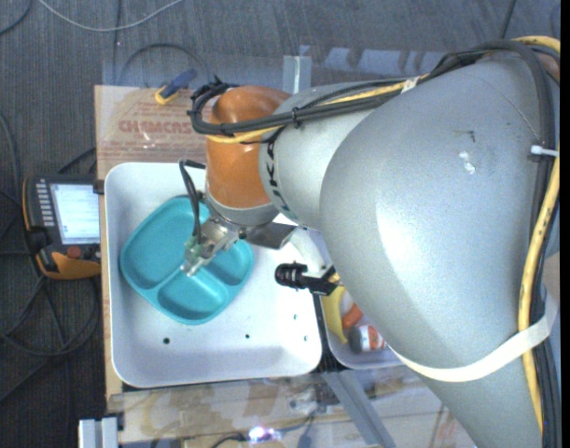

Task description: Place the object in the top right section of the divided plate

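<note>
Across the right of the view, the arm (434, 203) is seen as a broad, smooth grey shell, matt and rounded, with a glossy orange band (236, 157) above the wrist. Below it a bin (257, 343) is set on the tabletop: shallow, white, hard-looking, with rounded corners and a low rim. A second bin (333, 355) is glimpsed just beside it, mostly hidden by the arm. Inside the first bin, toward its far left part, the plate (149, 250) is laid flat. It is teal, smooth and probably plastic, with a soft rounded outline and raised ridges that part it into compartments. The tool (196, 258) is held low over the plate, near the place where the ridges meet. It is a slim, pale metallic piece beneath the wrist. Whether the tool is apart or together cannot be told from this slant, and the object itself cannot be made out. Nothing is seen lying loose in the visible compartments, so it may be carried at the tool or hidden under it. The step in hand is judged to be the placing itself, with the tool brought down at the plate. The next move is judged to call for a small shift toward the compartment on the upper right, clear of the ridge. A release low enough that nothing is tipped over a ridge into a neighbouring section would then be needed, followed by a straight lift away.
</note>
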`<state>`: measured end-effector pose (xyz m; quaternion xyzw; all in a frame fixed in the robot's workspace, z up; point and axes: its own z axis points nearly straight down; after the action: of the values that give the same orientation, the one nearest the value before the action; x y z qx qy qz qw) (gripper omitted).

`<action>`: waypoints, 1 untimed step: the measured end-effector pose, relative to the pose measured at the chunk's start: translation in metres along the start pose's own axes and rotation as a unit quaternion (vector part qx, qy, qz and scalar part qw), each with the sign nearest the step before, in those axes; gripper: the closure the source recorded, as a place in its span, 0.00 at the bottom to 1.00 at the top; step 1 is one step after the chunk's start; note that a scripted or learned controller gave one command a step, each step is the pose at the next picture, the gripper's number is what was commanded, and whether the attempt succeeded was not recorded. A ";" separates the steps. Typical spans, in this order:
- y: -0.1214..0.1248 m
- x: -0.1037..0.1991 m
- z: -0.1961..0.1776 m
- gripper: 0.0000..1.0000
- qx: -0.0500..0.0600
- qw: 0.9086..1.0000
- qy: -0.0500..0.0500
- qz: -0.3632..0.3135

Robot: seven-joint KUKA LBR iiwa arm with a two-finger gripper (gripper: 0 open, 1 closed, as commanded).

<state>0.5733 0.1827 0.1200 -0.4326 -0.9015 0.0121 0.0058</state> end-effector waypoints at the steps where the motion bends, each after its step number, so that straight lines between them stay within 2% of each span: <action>1: -0.075 0.018 0.022 1.00 -0.033 0.987 -0.005 0.159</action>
<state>0.5025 0.1495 0.1003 -0.5702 -0.8213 -0.0144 -0.0148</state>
